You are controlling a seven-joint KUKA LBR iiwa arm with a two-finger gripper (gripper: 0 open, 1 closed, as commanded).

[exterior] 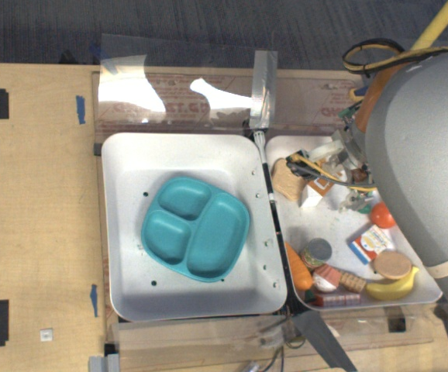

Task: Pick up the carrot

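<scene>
In the right bin's seven o'clock corner, touching its left wall, I see the small orange tapered carrot (298,267), long axis running eleven to five. My black two-finger gripper (346,178) hangs over clutter near the bin's far end; the carrot lies toward seven o'clock from it. I cannot tell the gripper's state.
</scene>
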